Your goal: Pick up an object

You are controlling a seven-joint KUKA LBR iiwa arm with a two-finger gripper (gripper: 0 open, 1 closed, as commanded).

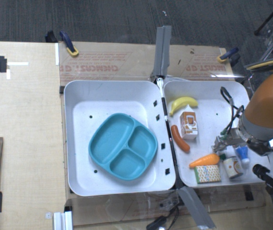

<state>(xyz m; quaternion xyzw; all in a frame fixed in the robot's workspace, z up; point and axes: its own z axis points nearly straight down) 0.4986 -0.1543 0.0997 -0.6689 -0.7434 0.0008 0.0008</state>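
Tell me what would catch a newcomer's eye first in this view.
The bright blue divided plate stands out at once, lying alone in the left bin. Next comes the huddle of toy food in the right bin: a banana at the far end, a sausage beside a small carton, and a carrot nearer the front. The grey arm with its orange band reaches in from the right, its gripper just above the carrot.
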